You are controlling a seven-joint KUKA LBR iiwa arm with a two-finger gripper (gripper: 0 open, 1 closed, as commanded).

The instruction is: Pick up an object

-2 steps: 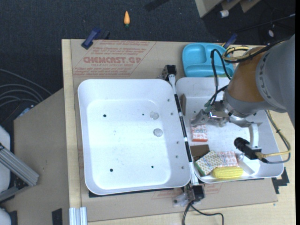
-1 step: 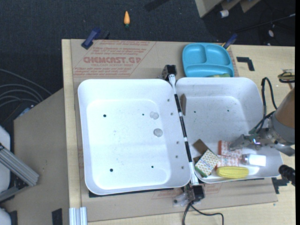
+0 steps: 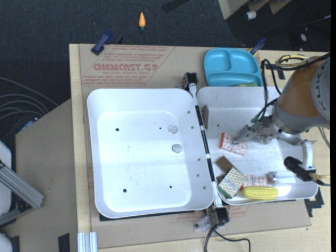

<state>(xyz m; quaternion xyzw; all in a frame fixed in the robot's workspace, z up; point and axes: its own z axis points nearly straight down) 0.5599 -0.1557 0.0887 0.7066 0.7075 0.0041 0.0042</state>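
- White plastic, two shallow bins side by side on the bench: left bin (image 3: 136,167) and right bin (image 3: 231,105), meeting along their inner rims.
- Gripper (image 3: 245,135): comes in from the right on the grey arm (image 3: 300,96) with its orange band, sits low over the middle of the right bin, points left.
- Cannot tell whether the gripper is wide or narrow, nor whether anything is caught in it.
- Red-and-white packet (image 3: 232,144): lies flat on the right bin's floor, just beside the gripper's tip on its left; touching or apart, cannot tell.
- Brown block (image 3: 205,117): stands against the right bin's left wall, towards the far end.
- Crowded along the right bin's near rim: brown scrap (image 3: 224,163), yellow-and-white checkered packet (image 3: 231,182), pale tube (image 3: 260,180) with a pink label, yellow corn-like piece (image 3: 259,193).
- Two small grey discs (image 3: 177,148): lie well apart from everything else on the left bin's floor.
- Blue divided plate (image 3: 232,67): rests behind the right bin, against its far rim.
- Cardboard sheet (image 3: 128,64) with red print: lies behind the left bin, with a blue clip (image 3: 101,43) at its far left corner.
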